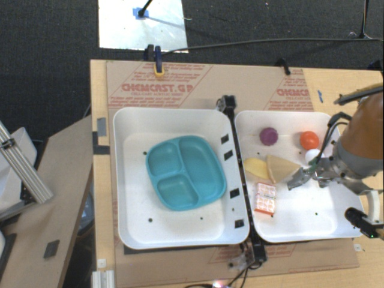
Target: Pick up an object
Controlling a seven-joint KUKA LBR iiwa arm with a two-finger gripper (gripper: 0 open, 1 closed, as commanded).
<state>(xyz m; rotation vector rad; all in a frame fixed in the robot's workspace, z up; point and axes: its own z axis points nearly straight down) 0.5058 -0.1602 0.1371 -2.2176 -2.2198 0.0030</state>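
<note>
Just left of fingers point(298, 182): cheese wedge point(282, 167)

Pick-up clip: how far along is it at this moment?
Done: the arm is over the right bin. In hand: nothing visibly; the hand sits low beside the yellow wedge. Left: grasp and lift. The purple ball, orange ball and packet lie untouched.

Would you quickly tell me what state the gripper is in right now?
Gripper: cannot be told; it sits low in the right bin beside the tan wedge.
</note>
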